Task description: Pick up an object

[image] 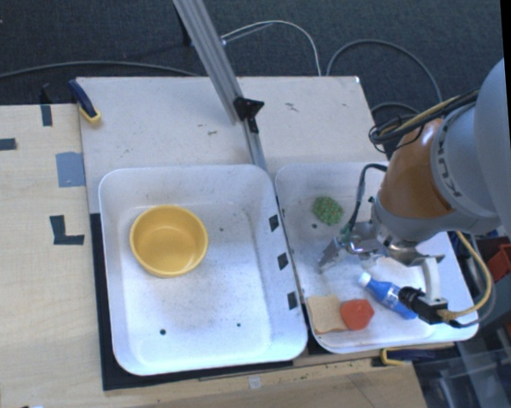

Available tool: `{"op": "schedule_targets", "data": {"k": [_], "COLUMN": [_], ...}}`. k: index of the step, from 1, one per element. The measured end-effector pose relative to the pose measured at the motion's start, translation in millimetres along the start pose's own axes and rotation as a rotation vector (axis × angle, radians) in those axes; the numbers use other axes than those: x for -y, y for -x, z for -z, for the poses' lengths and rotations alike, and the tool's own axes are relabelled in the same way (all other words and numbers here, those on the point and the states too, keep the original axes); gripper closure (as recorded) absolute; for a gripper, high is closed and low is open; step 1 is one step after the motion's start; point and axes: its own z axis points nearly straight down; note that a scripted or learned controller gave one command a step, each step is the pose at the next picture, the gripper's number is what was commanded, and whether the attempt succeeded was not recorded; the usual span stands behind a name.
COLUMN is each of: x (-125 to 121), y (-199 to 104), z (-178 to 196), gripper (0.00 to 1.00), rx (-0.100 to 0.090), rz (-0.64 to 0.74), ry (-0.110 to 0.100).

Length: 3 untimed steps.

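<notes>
Fingers [332, 252] seemingly spread, bare, near fuzzy green ball [327, 209]; round yellow bowl [168, 240]

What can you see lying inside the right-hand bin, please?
The right bin holds a green lump, a tan block beside a red object, and a blue-and-white bottle-like item. The end effector reaches in; the arm covers the bin's right portion.

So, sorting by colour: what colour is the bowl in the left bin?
Yellow. The bowl shows clearly in the camera view.
</notes>
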Motion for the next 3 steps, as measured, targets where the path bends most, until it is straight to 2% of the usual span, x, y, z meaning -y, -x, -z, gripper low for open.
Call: {"op": "schedule_targets", "data": {"k": [1, 2, 3], "x": [-0.1, 7.4, 3.7], "y": [-0.9, -6.0, -10.2], "z": [11.1, 59.5, 121.4], "gripper": [1.00, 1.00, 1.00], "rx": [-0.003, -0.002, -0.001], "rz": [0.002, 0.000, 0.001], "ry": [-0.002, 0.002, 0.005]}}
